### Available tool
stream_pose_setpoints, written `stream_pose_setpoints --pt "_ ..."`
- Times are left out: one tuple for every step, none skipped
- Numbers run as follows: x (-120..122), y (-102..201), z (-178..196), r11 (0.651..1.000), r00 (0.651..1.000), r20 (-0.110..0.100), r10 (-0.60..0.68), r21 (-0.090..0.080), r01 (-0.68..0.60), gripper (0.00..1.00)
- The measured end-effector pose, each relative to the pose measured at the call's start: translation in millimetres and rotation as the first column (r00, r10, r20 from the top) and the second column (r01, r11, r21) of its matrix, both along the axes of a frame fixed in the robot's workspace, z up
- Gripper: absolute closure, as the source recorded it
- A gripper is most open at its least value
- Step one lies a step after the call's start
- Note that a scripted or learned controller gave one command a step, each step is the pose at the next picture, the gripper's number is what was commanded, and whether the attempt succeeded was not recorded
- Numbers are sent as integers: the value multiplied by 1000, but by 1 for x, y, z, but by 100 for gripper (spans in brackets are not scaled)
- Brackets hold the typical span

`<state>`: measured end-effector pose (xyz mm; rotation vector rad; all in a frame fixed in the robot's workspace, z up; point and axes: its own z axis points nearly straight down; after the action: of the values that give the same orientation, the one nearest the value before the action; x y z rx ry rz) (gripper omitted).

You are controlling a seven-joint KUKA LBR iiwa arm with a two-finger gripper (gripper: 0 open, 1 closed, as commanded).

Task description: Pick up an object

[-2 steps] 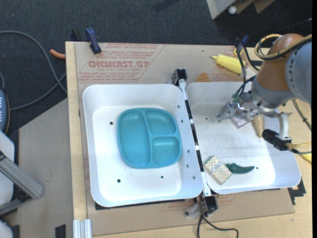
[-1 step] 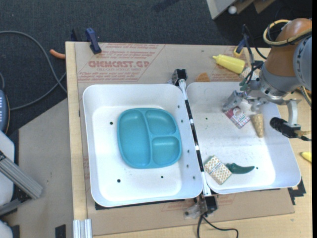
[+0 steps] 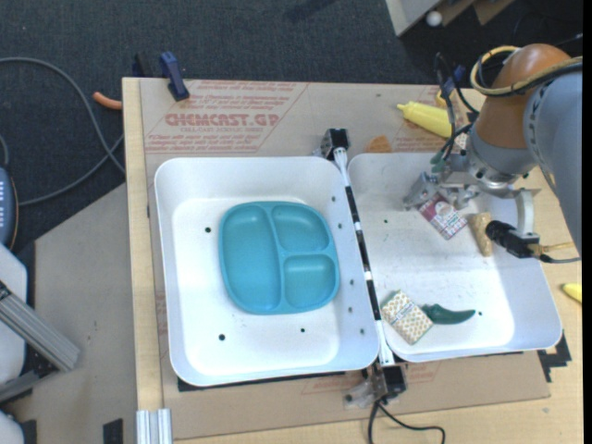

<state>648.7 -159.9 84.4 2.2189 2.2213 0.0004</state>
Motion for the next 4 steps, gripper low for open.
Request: stream_pose_setpoints --pt "1 0 11 1000 1000 4 1 -3 -1 100" --pt "-15 -13 105 1000 1000 3 -1 -1 1 100" --pt "-16 -13 103 1000 1000 0 0 0 0 0" --pt "-41 -52 66 1000 1000 -3 -1 1 1 0"
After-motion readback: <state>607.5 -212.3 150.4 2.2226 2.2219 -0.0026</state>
